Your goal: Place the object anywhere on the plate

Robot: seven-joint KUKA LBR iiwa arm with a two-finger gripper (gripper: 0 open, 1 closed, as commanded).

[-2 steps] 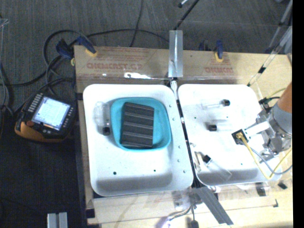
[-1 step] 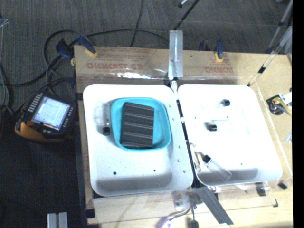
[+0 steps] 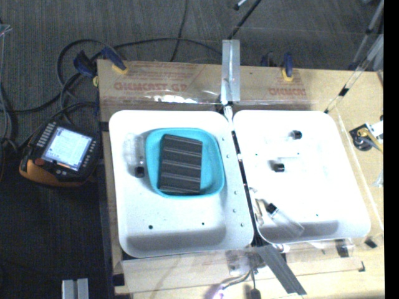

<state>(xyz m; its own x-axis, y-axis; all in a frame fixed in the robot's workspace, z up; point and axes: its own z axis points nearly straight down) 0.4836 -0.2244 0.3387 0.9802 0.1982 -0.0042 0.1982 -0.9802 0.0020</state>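
From above, the dark grey ribbed rectangular block [image 3: 181, 164] lies flat on the turquoise square plate [image 3: 214, 167] in the left white bin [image 3: 187, 229]. Two small black pieces [image 3: 278, 166] sit apart in the right white bin [image 3: 324, 217] on the worktop [image 3: 162, 86]

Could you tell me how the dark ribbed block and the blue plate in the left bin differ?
The ribbed block is dark grey with grooves across its top; the blue plate is smooth turquoise. The block is smaller and rests on the plate, which spreads wider around it. Both are roughly rectangular and sit in the left bin.
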